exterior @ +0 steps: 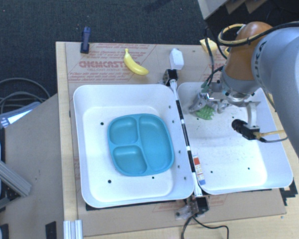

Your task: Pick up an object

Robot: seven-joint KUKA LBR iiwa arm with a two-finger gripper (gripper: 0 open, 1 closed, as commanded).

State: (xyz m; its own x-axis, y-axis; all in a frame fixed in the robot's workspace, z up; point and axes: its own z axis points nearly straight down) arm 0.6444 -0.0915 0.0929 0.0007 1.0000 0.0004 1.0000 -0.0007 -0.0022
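The grey arm [284, 59], with its orange band [244, 49] above the wrist, reaches over the far edge of the right bin [229, 163], and the gripper [209, 103] hangs low over that bin's far left corner. A small green object [206, 114], leafy or crumpled in look, lies on the bin floor in that same corner, just beneath the gripper and close to the wall shared with the left bin [80, 113]. From this slant I cannot tell whether the pincer is released, clenched or grasping the green object, nor whether the two touch. The floor of the right bin is speckled with fine dark specks. In the left bin a blue divided plate [139, 144] with three compartments lies flat near the middle, a little toward the right wall. On the bare bench [99, 63] beyond the left bin's far edge lies a yellow banana [134, 63] over red printed lettering. A small white object [176, 59] sits just beyond the point where the two bins meet. A small dark blue object [85, 39] stands at the bench's far left corner, well apart from the banana.
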